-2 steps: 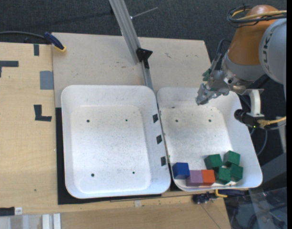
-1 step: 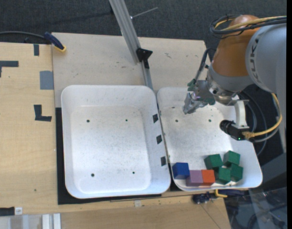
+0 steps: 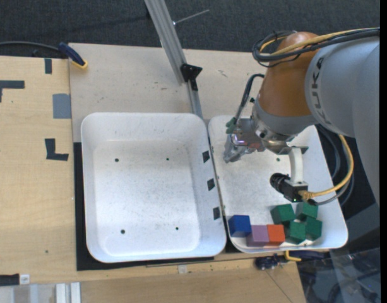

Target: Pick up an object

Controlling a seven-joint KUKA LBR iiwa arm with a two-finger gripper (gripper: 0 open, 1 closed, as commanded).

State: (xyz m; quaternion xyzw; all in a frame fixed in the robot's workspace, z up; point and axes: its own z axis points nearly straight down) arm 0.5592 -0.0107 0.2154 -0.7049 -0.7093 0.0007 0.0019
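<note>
Gripper [image 3: 234, 149]: you see it right of centre; I cannot tell its state.
Blocks [image 3: 278, 227]: unpicked (lower right).

The only readable lettering stands on the grey arm [image 3: 345, 81] at the right of the scene: dark capital letters run vertically down its casing, just beside the orange band [image 3: 288, 74]. The letters "UK" can be made out, part of a longer brand name; the rest is cut off by the curve.
</note>
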